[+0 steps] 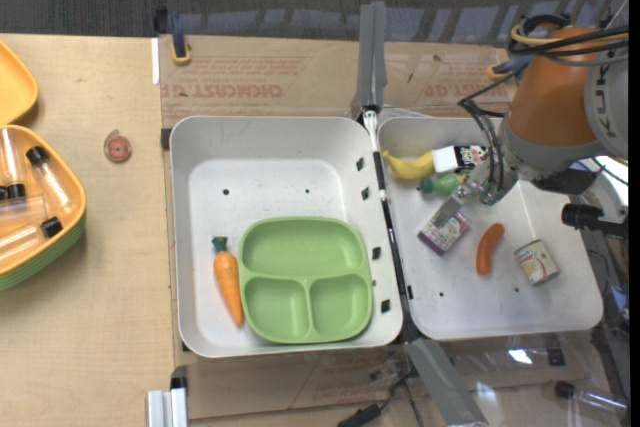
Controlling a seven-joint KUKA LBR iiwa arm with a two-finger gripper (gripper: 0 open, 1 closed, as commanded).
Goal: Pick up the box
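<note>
Camera view: two white bins sit side by side on the bench. The left bin [200, 245] contains a green divided plate [305, 280] with a toy carrot [228, 283] lying just beside its left edge. The right bin [560, 315] contains a yellow banana [410, 165] at the upper left, a green item [440, 183] just below it, a small purple-and-white box [444, 229] lying tilted near the bin's centre-left, an orange sausage-shaped piece [487, 247] to its right, and a small white can [536, 263] further right. The arm [560, 110] reaches in from the right over the upper part of this bin. The gripper [484, 187] hangs just above and to the right of the box; its degree of opening cannot be determined, and no item is seen in its grasp. The box rests on the bin floor.
</note>
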